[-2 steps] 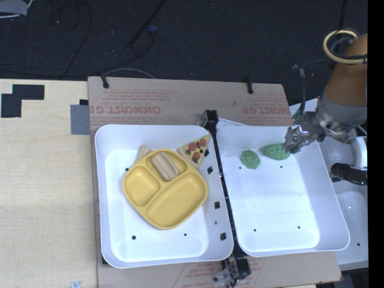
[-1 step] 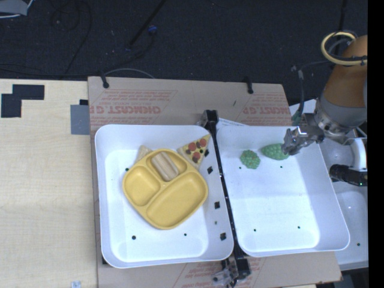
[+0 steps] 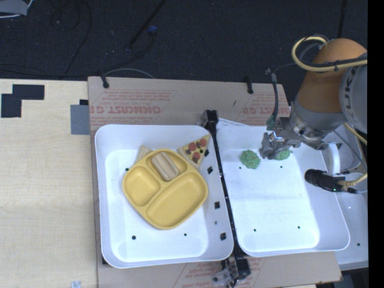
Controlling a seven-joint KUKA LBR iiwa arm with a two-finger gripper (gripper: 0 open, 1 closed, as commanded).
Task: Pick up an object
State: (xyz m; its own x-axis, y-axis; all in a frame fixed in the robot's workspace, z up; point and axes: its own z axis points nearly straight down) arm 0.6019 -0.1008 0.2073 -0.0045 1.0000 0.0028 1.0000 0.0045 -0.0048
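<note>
A small green lumpy object (image 3: 250, 159) lies in the right bin (image 3: 288, 221) near its far left part. My gripper (image 3: 275, 149) hangs just to the right of it, low over the bin's far side. A bit of green (image 3: 282, 155) shows right under the gripper; I cannot tell whether it is held or lying on the bin floor. In the left bin (image 3: 120, 233) a yellow divided plate (image 3: 174, 203) holds a tan bun-like piece (image 3: 165, 165) in its far compartment. A toy pizza slice (image 3: 196, 149) rests by the plate's far right edge.
A black divider (image 3: 219, 185) runs between the two bins. The bins sit on a cardboard sheet (image 3: 156, 104) over a pale wooden bench (image 3: 42, 179). The grey and orange arm (image 3: 327, 95) comes in from the right above the right bin's far corner.
</note>
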